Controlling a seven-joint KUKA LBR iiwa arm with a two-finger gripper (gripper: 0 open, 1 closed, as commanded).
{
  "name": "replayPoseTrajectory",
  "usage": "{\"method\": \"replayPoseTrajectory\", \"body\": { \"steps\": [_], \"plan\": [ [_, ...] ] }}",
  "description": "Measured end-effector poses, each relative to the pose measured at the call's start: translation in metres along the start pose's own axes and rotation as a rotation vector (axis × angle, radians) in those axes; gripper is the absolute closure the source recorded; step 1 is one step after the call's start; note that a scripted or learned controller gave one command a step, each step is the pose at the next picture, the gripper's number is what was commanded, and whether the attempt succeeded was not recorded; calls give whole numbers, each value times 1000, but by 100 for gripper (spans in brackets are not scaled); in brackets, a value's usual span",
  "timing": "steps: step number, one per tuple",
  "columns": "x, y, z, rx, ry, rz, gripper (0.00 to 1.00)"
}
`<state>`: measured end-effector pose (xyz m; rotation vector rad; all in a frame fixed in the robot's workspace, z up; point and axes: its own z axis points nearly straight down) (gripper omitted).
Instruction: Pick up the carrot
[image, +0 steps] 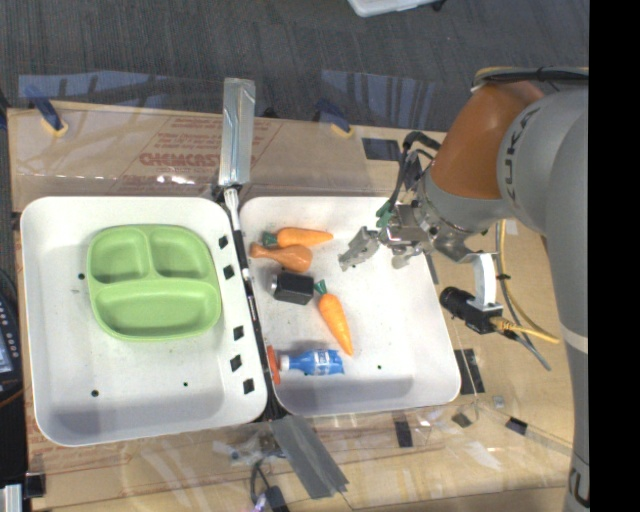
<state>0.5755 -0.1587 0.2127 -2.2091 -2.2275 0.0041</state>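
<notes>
Orange plastic carrots are lying in the right bin (420, 330), seen from the fixed overhead camera: one carrot (334, 318) is resting by itself near the bin's middle, leaf end touching a small black block (293, 289), while two more carrots (290, 247) are crowding together against the far left corner. A blue bottle (312, 362) is lying along the near wall. The lone carrot is probably the easier target, since it has open floor on its right side for a finger to slip in. The gripper (375, 245) is hovering above the bin's right half, fingers spread apart with nothing between them, likely because the arm is reaching in from the right and is not yet lined up. The left bin (50, 300) is holding a green divided plate (153, 280), well apart from the work.
</notes>
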Motion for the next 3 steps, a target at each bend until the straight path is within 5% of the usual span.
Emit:
{"method": "replayPoseTrajectory", "body": {
  "steps": [1, 2, 3],
  "plan": [
    [15, -33, 121, -3, 0, 1, 0],
    [14, -33, 112, 0, -1, -3, 100],
    [76, -53, -30, -6, 0, 36, 100]
  ]
}}
